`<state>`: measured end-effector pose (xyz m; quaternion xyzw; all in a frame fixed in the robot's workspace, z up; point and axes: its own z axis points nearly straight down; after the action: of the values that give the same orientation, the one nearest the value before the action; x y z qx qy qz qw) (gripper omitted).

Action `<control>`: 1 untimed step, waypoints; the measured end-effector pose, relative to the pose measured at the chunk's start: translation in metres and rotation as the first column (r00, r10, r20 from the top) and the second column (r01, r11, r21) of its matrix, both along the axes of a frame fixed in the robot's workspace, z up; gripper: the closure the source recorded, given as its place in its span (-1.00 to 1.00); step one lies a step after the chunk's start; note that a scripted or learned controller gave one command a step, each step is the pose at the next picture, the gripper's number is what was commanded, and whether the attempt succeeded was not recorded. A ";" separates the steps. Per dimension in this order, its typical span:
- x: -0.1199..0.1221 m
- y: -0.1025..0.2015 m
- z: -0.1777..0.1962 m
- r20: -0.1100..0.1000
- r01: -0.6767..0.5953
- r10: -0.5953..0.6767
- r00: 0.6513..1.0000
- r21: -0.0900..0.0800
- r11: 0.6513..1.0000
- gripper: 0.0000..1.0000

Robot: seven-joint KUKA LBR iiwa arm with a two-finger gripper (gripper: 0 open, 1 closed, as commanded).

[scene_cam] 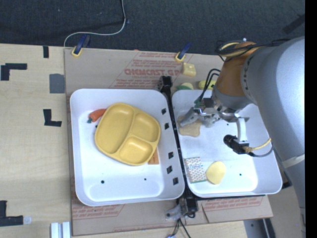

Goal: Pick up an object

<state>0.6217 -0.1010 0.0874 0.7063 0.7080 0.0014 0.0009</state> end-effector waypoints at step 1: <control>0.008 0.004 0.000 0.001 0.002 -0.002 1.000 -0.005 1.000 -1.00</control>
<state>0.6293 -0.0974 0.0878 0.7071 0.7071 -0.0001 0.0028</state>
